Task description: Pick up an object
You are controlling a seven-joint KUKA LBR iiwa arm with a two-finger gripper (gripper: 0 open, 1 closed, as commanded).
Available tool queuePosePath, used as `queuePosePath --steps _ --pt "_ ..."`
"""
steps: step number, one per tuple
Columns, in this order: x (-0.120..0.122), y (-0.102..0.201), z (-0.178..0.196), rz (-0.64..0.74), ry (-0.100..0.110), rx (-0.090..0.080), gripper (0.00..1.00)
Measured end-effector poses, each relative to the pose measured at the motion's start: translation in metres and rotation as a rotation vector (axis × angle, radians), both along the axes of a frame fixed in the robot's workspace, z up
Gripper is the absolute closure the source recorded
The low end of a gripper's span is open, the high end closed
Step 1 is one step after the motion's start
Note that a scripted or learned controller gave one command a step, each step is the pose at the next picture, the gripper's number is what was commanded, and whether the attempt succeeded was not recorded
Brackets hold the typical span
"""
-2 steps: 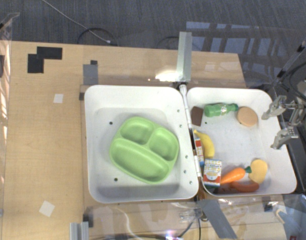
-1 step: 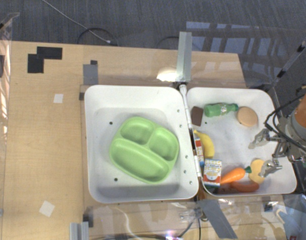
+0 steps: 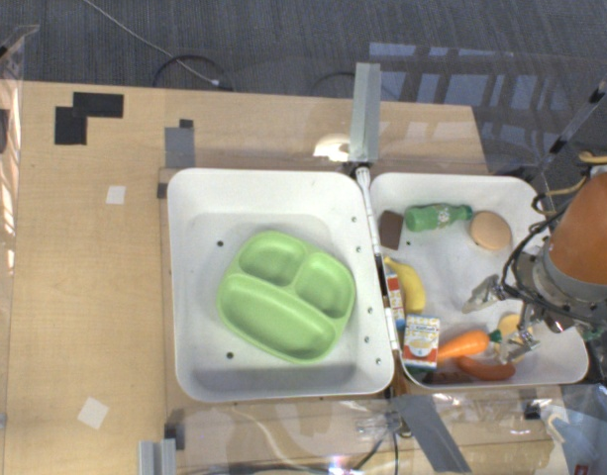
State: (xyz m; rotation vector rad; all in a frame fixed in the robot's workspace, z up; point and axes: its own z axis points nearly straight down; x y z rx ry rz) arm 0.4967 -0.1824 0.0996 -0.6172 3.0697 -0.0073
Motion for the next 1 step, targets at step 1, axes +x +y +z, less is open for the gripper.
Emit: queuePosePath --steps 1 --pt "0.0053 0.0327 -0.0073 0.496 -0.009 -0.012 0.00"
